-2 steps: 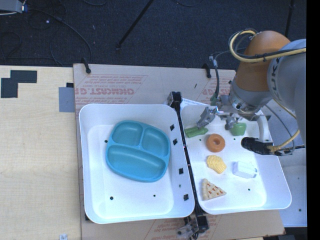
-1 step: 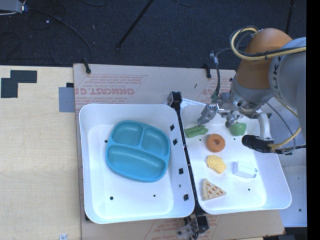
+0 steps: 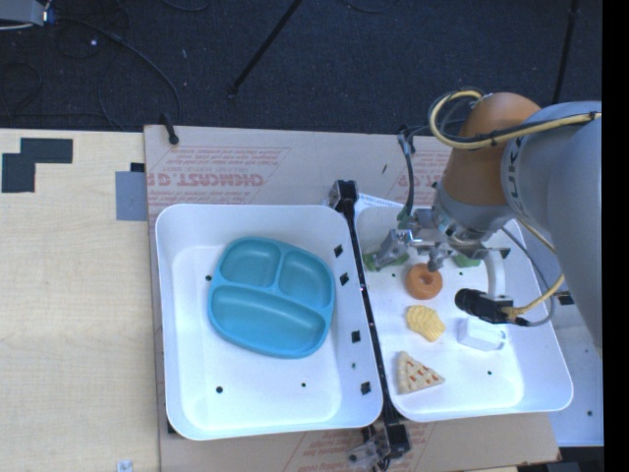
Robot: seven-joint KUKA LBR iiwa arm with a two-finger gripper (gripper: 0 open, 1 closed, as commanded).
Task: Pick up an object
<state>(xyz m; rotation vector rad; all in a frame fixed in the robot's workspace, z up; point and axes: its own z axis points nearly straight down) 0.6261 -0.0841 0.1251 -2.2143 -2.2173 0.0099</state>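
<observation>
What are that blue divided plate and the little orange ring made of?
The blue three-compartment plate looks like smooth moulded plastic: even colour, soft sheen, rounded ridges. The small orange ring seems to be matte toy food, perhaps plastic or rubber; too small to tell.

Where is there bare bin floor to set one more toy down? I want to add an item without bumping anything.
Left bin: bare floor below and left of the blue plate. Right bin: a bare patch right of the pizza slice, toward its lower-right corner. Crowded: the right bin's upper half, around the doughnut and the gripper.
</observation>
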